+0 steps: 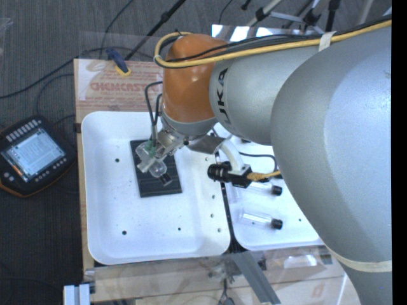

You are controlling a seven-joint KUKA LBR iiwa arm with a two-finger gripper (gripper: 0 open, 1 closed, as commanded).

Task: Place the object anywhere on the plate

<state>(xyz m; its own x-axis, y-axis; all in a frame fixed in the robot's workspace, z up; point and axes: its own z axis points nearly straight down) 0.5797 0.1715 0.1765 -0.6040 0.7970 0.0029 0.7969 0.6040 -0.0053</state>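
Gripper (154, 157) over dark plate (159, 184) in left bin (105, 234); grip state impossible to tell. Clear tube-like object (154, 166) below it, at plate's twelve o'clock, apparently brought low for gentle set-down. Spare tubes (259, 219) toward three o'clock.

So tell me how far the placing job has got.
Looks nearly done: a clear tube already lies on the dark plate in the left bin. In hand: the pincer hangs right over it. Left: pulling clear. Two more tubes lie in the right bin.
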